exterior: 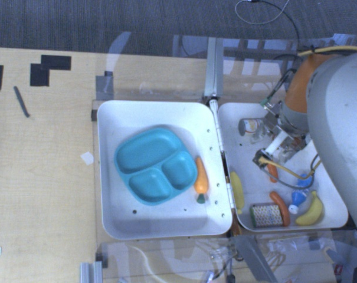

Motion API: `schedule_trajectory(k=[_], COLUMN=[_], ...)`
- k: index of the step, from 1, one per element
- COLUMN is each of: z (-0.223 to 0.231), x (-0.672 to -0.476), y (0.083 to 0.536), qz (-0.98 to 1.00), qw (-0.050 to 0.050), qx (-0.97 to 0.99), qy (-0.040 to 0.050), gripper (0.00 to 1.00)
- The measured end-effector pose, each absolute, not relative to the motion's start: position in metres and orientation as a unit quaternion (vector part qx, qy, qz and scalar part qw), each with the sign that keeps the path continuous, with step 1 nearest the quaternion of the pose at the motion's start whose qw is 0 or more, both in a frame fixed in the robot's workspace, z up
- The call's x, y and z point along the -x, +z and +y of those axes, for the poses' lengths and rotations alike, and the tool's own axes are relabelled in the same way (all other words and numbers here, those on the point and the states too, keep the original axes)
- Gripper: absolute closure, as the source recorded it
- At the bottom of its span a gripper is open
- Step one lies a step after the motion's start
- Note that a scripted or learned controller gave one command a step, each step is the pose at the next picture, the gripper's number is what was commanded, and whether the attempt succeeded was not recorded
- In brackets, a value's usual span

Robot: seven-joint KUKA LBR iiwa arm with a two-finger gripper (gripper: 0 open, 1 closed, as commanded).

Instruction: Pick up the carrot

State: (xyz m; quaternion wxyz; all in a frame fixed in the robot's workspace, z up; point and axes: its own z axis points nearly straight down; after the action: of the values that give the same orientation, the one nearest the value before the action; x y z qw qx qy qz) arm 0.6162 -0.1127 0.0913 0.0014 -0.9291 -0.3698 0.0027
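"In the left bin [144,221], where does the carrot [200,175] lie?"

"Your carrot lies on the bin floor, tight along the right edge of the blue divided plate [156,165]. It runs lengthwise, with its dark green end toward the near side. I cannot tell you whether it touches the plate's rim. It is close to that bin's right wall, just across from the right bin [238,139]."

"And the gripper [265,130]?"

"You will find it over the far half of the right bin, well apart from the carrot, with the bin walls between them. The arm [337,128] reaches in from the right and covers that bin's right side. I cannot tell whether the gripper is spread or pressed together, because the angle hides it."

"What else sits in that right bin?"

"Along its left wall you have a long yellow piece [237,190]. Toward the near edge there is a grey mesh-faced block [267,215] with a red sausage-shaped thing [278,202] just beside it. You also have a small blue-and-white thing [296,200] and a banana [311,211] near the right corner."

"And the bench [48,175]?"

"Left of the bins you have black patches [48,69] and a short dark stick [20,101]."
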Motion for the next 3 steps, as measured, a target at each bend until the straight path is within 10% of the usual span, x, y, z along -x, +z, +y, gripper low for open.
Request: schedule_trajectory(k=[1,3], z=[-0.111,-0.009], x=[-0.618,-0.576], y=[0.102,0.184], qz=[-0.375,-0.406], qw=[0.001,0.001], qx=[0.927,0.914], qy=[0.0019,-0.0001], gripper=[1.00,1.00])
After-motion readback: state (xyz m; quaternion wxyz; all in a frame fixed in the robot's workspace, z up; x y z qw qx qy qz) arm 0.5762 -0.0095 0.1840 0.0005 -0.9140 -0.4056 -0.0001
